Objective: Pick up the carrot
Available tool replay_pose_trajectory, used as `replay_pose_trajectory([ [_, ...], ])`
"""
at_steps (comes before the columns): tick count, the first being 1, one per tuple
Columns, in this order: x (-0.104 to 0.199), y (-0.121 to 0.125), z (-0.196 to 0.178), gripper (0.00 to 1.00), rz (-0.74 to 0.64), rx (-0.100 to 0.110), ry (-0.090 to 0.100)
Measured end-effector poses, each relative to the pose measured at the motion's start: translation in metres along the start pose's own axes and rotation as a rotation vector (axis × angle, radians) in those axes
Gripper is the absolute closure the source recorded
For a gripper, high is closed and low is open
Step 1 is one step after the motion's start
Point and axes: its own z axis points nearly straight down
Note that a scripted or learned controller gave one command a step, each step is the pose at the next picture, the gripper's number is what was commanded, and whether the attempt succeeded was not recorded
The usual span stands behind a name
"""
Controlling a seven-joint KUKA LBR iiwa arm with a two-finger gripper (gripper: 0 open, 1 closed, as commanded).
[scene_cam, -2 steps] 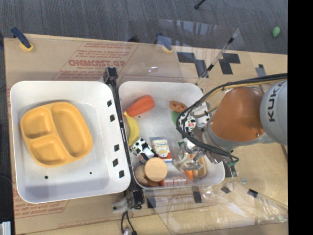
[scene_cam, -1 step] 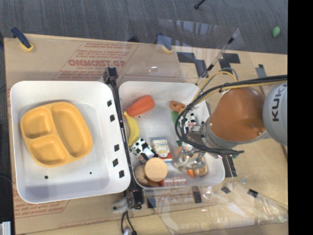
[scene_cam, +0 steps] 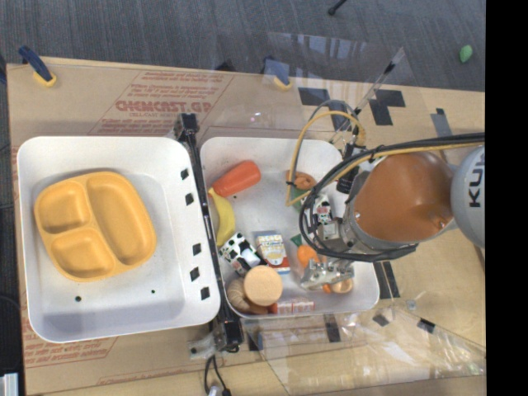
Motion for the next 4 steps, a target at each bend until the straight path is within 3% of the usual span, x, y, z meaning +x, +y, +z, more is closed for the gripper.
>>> replay_pose_trajectory([
  [1, -0.001, 0.001, 0.000, 0.00, 0.001, -0.002, -0.001],
  [2, -0.015, -0.029, 0.000, 0.00, 0.387, -0.001, 0.000],
  [3, -0.001, -0.014, 0.001, 0.00, 0.617, -0.006, 0.004],
  [4, -0.025, 0.005, 0.002, 0.00, 0.850, -0.006, 0.004],
])
